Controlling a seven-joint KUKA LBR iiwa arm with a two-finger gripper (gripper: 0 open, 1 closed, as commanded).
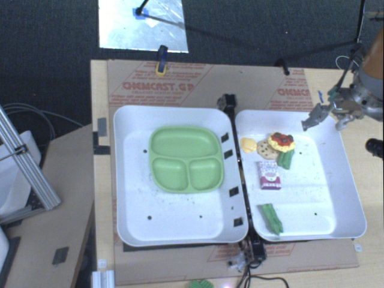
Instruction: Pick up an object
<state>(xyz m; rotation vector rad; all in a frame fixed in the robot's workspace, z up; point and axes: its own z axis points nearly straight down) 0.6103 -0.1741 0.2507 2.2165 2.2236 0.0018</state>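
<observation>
Your biggest landmarks are the two shallow white plastic bins: the left bin carries a pale green three-compartment plastic tray, and the right bin holds every small candidate. The grey two-finger gripper hangs at that bin's upper right edge, fingers spread, grasping nothing. Your easiest target, I judge, is the green elongated toy vegetable lying alone near the front edge, long axis running from upper left to lower right. Bring the fingers across that axis. Avoid the cluster: a red-and-white rectangular packet lies upright just below a red-and-yellow toy food piece, a tan round cookie and a small yellow lump
</observation>
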